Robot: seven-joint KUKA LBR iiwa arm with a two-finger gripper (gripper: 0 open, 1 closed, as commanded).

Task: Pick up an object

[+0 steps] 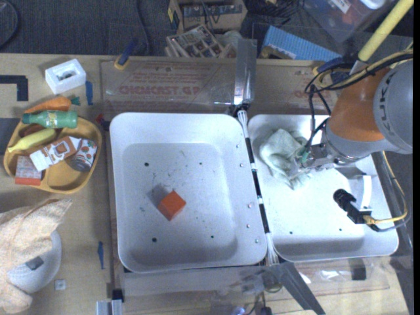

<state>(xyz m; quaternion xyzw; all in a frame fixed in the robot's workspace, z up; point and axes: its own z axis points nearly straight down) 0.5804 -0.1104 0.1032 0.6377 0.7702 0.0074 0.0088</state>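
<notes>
We judged the pick barely begun: nothing was lifted, and the arm hung over the right bin with its gripper down at the edge of a crumpled pale cloth. The cloth lay in that bin's far-left corner, just beside the divider shared with the left bin, and appeared to rest flat on the floor. Whether the gripper was clenched on the fabric or released we could not tell, since its tip was too small and hidden against the folds. The cloth's long axis ran roughly from the corner out toward the bin's middle, its narrower tail pointing at the gripper. An orange block sat in the left bin, well apart from the cloth, untouched. What remained, in our view, was a secure close and the lift itself.
</notes>
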